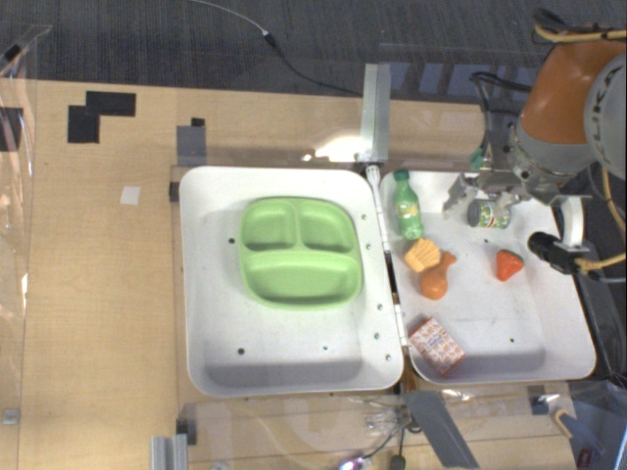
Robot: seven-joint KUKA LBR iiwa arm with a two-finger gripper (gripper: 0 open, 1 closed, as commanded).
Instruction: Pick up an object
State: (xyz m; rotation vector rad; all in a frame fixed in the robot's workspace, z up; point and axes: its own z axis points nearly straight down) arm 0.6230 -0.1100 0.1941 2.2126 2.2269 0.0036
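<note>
1. Green can (489,213) stands at the right bin's (563,355) back, apparently the chosen target.
2. Hand (482,202) sits over it, fingers spread on either side, not closed; nothing lifted.
3. Strawberry (507,264) lies nearby, untouched.

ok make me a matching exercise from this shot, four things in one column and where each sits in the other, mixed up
Things:
1. green divided plate
2. green bottle
3. strawberry
4. pink patterned box

Places:
A. near front edge of the right bin
B. middle of the left bin
C. right part of the right bin, just below the gripper
D. far left corner of the right bin, by the divider

Pairs: 1-B, 2-D, 3-C, 4-A
</note>
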